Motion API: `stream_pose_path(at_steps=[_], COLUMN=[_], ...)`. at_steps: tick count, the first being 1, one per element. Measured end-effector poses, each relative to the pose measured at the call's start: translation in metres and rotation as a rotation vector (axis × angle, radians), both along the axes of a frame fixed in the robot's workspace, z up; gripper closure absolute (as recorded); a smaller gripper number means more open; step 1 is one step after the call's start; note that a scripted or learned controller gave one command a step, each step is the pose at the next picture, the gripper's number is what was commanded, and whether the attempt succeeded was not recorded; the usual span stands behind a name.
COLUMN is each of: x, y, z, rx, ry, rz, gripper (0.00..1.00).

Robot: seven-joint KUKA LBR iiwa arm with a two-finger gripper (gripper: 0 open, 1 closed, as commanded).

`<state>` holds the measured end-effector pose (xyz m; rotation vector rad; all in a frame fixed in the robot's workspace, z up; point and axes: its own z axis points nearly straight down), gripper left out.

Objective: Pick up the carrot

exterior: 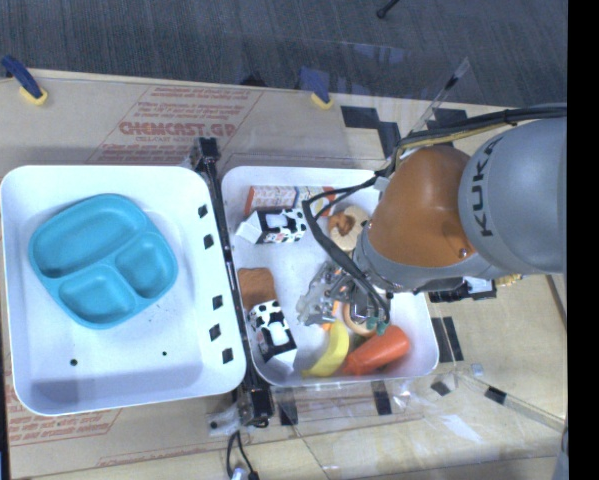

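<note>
The carrot [381, 347] is an orange-red wedge lying in the right bin [419, 363], close to its near right corner. A yellow banana [328, 353] lies touching its left end. My gripper [331, 301] hangs low in this bin, just up and left of the carrot and above the banana. The arm's orange band [424, 208] and grey wrist cover the bin's right half. Nothing can be seen held in the gripper.
The right bin also holds a brown block [256, 286], two black-and-white cow-patterned items [270, 330] [284, 227], a small carton [274, 198] and a round tan piece [345, 224]. A blue divided plate [103, 258] sits in the left bin [39, 368].
</note>
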<state>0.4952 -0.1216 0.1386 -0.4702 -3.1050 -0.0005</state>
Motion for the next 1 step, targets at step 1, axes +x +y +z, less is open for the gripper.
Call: stream_pose_path(at_steps=[1], x=[0.002], y=[0.0009], z=[0.0104], rx=[0.0], ry=[-0.003], rz=[0.007], gripper=[1.0])
